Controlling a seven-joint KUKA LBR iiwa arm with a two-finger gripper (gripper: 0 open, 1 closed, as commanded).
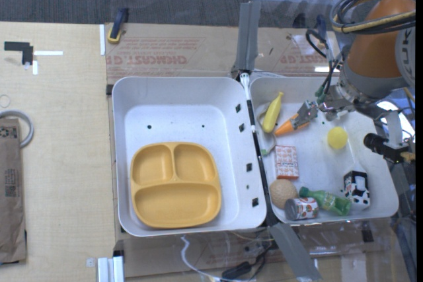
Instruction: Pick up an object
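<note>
Several small items lie in the right bin (390, 205), and the pincer (305, 115) sits low over its upper-left part, directly at the blunt end of an orange carrot (287, 128). Whether the pincer is wide, narrow or closed on anything cannot be told; its tips merge with the carrot's end at this resolution. The carrot lies at a slant just beside a yellow banana (271, 111), close to the bin's dividing wall.

Handling judgement: both look like light, rigid plastic toys with smooth skins (liable to slip or roll under a poor squeeze). The carrot tapers, so a grip across its thicker end appears safest; the neighbouring banana leaves little clearance on that side.

Elsewhere in the bin: a yellow ball (338, 137), a small printed carton (286, 162), a tan ball (283, 192), a can (301, 209), a green bottle (326, 200), and a black-and-white figure (356, 189). Printing on the carton and can is illegible. The wrist and cabling cover the bin's upper-right corner.
</note>
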